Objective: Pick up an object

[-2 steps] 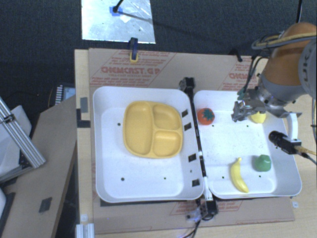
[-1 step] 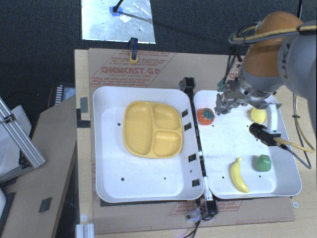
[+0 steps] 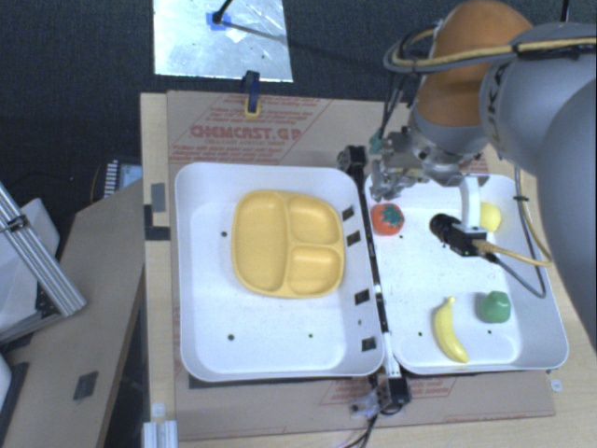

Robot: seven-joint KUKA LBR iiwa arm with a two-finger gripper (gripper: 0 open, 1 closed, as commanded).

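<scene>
A: Gripper hangs over the back left corner of the right bin, just behind the tomato. The wrist hides the jaws; cannot tell how far open they are or whether anything is in them.

B: Target?

A: Likely the tomato: small, round, red-orange, green stem cap, lying close to the divider between the bins. To do it well: centre over it, descend straight, keep clear of the bin wall, close across the widest part. Smooth and round, so an off-centre pinch could squirt it sideways.

B: Other candidates?

A: Banana and green pepper at the front; yellow tray in the left bin.
</scene>
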